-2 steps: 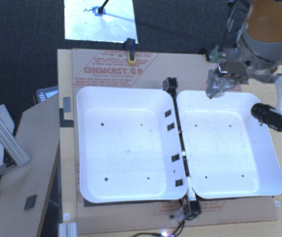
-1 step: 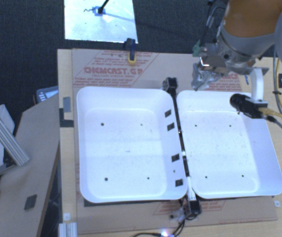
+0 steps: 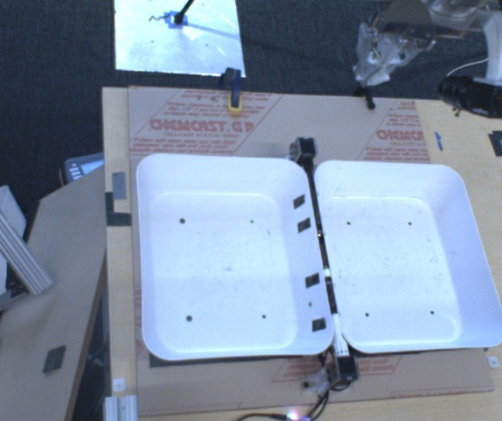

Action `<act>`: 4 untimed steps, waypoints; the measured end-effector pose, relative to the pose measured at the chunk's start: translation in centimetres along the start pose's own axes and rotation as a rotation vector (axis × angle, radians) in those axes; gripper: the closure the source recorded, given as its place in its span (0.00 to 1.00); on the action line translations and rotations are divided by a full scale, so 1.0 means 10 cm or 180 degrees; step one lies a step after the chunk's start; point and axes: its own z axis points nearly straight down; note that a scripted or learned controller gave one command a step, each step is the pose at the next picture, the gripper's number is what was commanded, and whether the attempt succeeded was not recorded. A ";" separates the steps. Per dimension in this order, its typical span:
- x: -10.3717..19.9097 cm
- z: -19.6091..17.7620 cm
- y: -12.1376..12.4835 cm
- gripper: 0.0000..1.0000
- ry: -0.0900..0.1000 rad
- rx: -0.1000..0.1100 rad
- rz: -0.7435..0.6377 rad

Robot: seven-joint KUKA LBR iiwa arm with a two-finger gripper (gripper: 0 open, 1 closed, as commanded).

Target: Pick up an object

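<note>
Object perhaps unheld; tool [image 3: 376, 67] hangs beyond right bin [image 3: 475, 235]

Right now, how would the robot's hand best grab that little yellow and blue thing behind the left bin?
Likely from straight above, closing across its narrow width: the yellow and blue thing is small and stands free on the board behind the left bin, bare board either side. Its exact shape is too small to tell. The hand hangs behind the right bin.
</note>
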 end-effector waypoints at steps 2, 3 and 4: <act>-0.18 -0.25 0.61 1.00 -0.0006 0.0024 0.0009; -0.66 0.79 0.58 1.00 -0.0012 0.0076 0.0032; -0.11 2.17 0.20 1.00 -0.0004 0.0100 0.0001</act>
